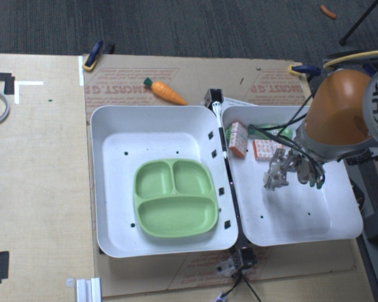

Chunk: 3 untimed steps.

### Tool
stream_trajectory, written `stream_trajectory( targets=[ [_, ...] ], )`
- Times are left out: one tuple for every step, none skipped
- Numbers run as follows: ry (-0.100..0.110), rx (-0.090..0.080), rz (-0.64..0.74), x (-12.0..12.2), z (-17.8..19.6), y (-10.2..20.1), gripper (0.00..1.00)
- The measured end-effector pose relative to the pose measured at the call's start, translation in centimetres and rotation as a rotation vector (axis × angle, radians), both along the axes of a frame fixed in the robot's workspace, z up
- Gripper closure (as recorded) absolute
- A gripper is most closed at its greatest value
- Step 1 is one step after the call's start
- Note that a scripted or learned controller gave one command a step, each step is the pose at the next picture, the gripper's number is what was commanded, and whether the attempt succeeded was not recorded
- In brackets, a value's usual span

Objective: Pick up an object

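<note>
Gripper [278, 173] hung low over the right bin [340, 225], near its middle — nothing was visible between the fingers, and their spread could not be told from above. Likely targets, two small cartons [238, 138], lay against the bin's far-left wall, just beside the gripper but apart from it. Green divided plate [175, 197] sat in the left bin [107, 168]; a toy carrot [166, 91] lay on the tabletop beyond. Judged: pick not yet made — the grasp and lift remained.

The hand [276, 180] hangs over the right bin [315, 222], near two small cartons [238, 139].
</note>
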State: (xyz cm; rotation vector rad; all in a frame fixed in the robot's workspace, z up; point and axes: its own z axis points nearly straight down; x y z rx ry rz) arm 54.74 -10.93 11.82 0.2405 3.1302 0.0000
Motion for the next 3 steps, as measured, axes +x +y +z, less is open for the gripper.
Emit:
stream_trajectory(
  targets=[
    [0.000, 0.000, 0.000, 0.0, 0.0, 0.0, 0.00],
    [-0.009, -0.001, 0.097, 7.2, -2.0, 0.4, 0.00],
    [-0.004, -0.001, 0.212, 8.8, -2.5, 1.6, 0.00]
  ],
)
